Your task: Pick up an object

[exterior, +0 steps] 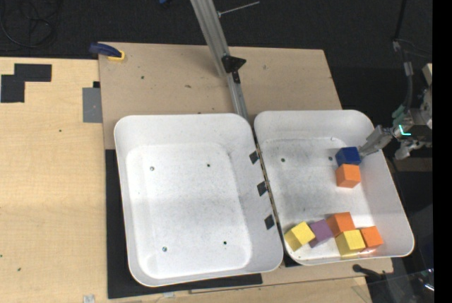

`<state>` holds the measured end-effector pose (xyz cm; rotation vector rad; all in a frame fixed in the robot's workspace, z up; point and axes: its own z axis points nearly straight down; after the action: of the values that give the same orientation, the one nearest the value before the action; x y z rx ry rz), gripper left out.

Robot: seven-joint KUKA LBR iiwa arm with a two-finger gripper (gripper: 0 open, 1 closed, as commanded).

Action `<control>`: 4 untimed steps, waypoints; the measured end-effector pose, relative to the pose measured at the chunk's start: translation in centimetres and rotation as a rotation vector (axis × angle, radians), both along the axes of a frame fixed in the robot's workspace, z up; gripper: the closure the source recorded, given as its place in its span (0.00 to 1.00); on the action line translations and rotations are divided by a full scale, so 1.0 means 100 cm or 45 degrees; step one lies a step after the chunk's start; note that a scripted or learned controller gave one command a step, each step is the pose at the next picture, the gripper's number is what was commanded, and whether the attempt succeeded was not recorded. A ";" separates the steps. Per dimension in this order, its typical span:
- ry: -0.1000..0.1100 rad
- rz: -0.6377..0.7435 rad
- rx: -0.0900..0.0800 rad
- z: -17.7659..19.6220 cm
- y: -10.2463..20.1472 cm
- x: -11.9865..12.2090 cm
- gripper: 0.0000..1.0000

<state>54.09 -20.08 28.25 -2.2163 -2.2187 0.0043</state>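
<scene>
The gripper point(372, 141) reaches over the right rim of the right bin point(311, 126), its tip just beside the blue cube point(347, 155); whether it is spread or closed cannot be told at this slant, and nothing can be seen caught in it.

The blue cube sits near the right bin's right wall, touching the orange cube point(347, 175) on the side toward the camera. Both look like small foam or painted wood blocks: probably light, stiff enough to bear a pinch, with flat matte faces that should not slip. The best hold is likely across two opposite flat faces; since the orange cube blocks one side of the blue one, the free pair of faces seems the safer choice.

Counted in the right bin: one blue cube, three orange blocks, two yellow blocks, one purple block point(321, 230), seven in all. Five of them crowd together at the near right corner of that bin. The left bin point(141, 132) lies beside it.
</scene>
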 end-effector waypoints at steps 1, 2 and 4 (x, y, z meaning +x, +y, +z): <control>-0.004 -0.001 -0.001 0.002 0.000 0.001 0.00; 0.002 -0.001 0.000 -0.042 0.001 0.000 0.00; 0.004 -0.002 0.002 -0.140 0.000 -0.013 0.00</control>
<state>52.78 -20.11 14.21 -2.2161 -2.2143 0.0064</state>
